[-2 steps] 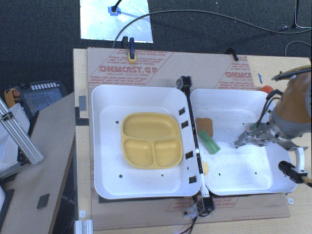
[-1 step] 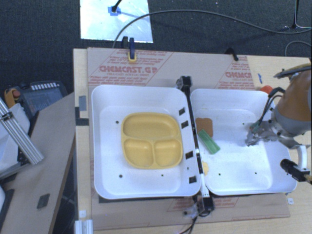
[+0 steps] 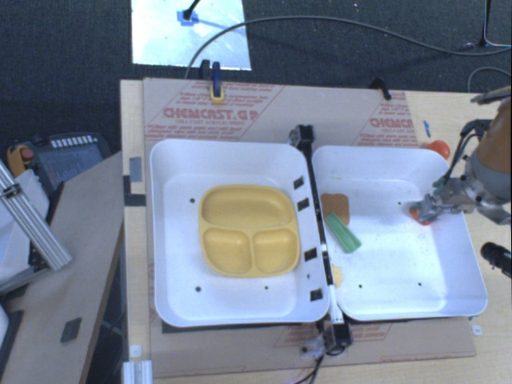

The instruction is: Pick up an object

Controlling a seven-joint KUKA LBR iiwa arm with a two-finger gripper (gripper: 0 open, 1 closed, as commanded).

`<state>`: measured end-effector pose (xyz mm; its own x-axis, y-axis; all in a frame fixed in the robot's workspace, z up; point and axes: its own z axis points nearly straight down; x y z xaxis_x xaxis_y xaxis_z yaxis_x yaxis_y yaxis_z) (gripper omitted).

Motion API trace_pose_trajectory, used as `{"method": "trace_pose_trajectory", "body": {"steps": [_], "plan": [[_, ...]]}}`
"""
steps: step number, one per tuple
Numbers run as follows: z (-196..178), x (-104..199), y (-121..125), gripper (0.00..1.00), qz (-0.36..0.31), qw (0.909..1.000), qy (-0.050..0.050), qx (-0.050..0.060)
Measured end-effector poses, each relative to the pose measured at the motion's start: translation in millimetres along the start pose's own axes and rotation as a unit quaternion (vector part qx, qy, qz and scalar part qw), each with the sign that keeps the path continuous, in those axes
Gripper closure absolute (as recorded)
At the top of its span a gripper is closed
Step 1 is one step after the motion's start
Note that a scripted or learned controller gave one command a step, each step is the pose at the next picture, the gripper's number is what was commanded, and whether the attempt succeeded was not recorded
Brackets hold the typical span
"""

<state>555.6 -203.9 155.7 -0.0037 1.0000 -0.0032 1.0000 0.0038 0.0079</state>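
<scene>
My gripper (image 3: 430, 207) is low over the right side of the right bin (image 3: 400, 294), reaching in from the right edge. A small red object (image 3: 418, 214) shows right at its tip, partly hidden by it. At the left side of the same bin lie a brown block (image 3: 336, 206) and, just in front of it, a green oblong piece (image 3: 342, 234). A small pale yellow piece (image 3: 337, 276) sits by the bin's left wall.
The left bin (image 3: 172, 214) holds a yellow divided plate (image 3: 248, 230). An orange object (image 3: 438, 147) lies on the bench beyond the right bin's far right corner. A black divider with clips (image 3: 314, 222) runs between the bins.
</scene>
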Motion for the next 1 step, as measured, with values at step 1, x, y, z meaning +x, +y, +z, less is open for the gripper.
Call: {"method": "trace_pose_trajectory", "body": {"steps": [1], "plan": [[-43.6, 0.0, 1.9, 1.00, 0.000, 1.0000, 0.000, 0.001]]}}
